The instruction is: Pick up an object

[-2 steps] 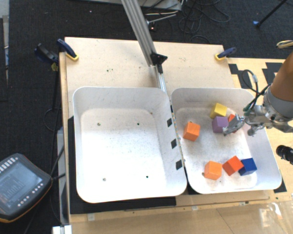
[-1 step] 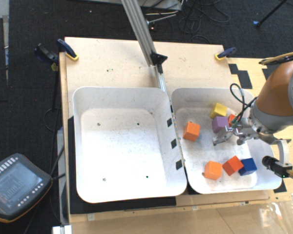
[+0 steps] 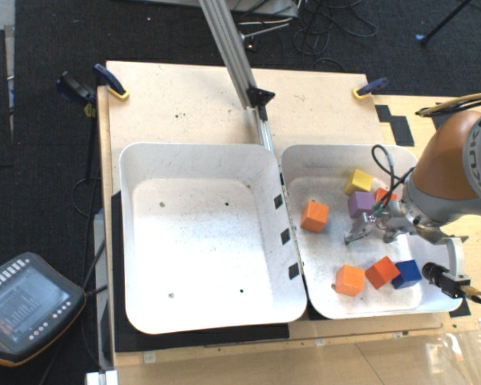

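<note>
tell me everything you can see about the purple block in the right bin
The purple block is a small matte cube, a pale violet, solid-looking like foam or painted wood. It sits on the floor of the right bin, toward its far right part, slightly turned. The yellow block sits just behind it, apparently touching. The hand hangs just in front of it.

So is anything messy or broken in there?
Nothing looks broken or spilled. The blocks, like the yellow block and blue block, lie loosely scattered in the right bin, some tilted. The gripper hangs low among them.
</note>
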Controlling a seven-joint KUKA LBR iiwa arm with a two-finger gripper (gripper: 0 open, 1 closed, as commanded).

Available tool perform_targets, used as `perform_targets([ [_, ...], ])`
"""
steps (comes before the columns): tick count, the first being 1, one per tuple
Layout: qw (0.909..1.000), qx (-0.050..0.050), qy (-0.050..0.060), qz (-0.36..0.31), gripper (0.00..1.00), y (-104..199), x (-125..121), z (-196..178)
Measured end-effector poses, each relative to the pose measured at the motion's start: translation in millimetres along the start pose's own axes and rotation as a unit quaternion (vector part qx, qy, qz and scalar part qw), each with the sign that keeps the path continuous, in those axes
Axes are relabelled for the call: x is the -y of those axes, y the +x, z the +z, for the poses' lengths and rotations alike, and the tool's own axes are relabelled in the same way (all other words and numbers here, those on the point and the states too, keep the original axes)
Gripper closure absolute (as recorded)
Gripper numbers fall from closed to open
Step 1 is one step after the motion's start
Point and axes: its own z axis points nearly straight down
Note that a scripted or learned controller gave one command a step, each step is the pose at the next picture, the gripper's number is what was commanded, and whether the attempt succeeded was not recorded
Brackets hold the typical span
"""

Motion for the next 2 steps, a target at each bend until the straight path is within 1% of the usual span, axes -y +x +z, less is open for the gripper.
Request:
perform_targets([
  [1,1.0,0.0,-0.002,0.0,1.0,-0.4,-1.0,-11.8],
  [2,1.0,0.001,-0.003,-0.001,1.0,1.9,-6.2,-55.3],
])
